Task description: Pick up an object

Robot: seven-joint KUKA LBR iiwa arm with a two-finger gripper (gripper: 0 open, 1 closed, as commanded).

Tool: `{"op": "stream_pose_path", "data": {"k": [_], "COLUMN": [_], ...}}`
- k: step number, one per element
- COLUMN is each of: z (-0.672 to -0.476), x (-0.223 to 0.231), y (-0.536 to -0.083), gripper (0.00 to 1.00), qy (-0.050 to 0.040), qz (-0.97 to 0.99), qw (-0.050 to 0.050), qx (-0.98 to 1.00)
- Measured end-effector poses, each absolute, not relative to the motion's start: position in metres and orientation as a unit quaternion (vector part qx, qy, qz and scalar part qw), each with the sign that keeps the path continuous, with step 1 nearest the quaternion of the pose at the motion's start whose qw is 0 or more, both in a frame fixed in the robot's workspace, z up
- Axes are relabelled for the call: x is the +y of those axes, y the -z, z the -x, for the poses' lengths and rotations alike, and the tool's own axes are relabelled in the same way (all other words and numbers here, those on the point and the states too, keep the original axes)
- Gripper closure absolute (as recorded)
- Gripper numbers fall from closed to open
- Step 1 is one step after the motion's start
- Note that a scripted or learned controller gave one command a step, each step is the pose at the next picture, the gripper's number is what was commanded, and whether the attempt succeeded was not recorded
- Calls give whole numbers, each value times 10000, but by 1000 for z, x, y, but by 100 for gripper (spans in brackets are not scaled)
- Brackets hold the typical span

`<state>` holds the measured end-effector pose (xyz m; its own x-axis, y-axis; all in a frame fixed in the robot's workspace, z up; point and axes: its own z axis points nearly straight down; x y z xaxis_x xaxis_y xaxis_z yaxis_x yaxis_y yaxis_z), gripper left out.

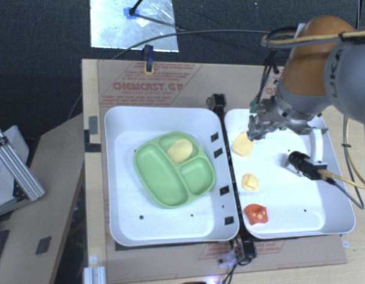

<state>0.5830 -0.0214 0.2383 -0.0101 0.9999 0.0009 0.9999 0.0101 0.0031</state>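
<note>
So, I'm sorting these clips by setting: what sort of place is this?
Probably a robotics lab bench, not a kitchen. A grey-and-orange arm reaches over a white bin, the neighbouring bin holds a green divided plate, and bare aluminium framing stands beside the bench.

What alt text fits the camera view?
The end effector hangs over the right bin, just beside a pale yellow chunk; a smaller yellow piece and a red item lie nearer the camera. The left bin holds a green divided tray with a yellow lump in one compartment.
</note>
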Motion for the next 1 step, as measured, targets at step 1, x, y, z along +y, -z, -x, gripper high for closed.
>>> {"op": "stream_pose_path", "data": {"k": [1], "z": [-594], "x": [29], "y": [-233], "gripper": [100], "qy": [-16], "qz": [-7035], "qw": [3], "qx": [7107]}}
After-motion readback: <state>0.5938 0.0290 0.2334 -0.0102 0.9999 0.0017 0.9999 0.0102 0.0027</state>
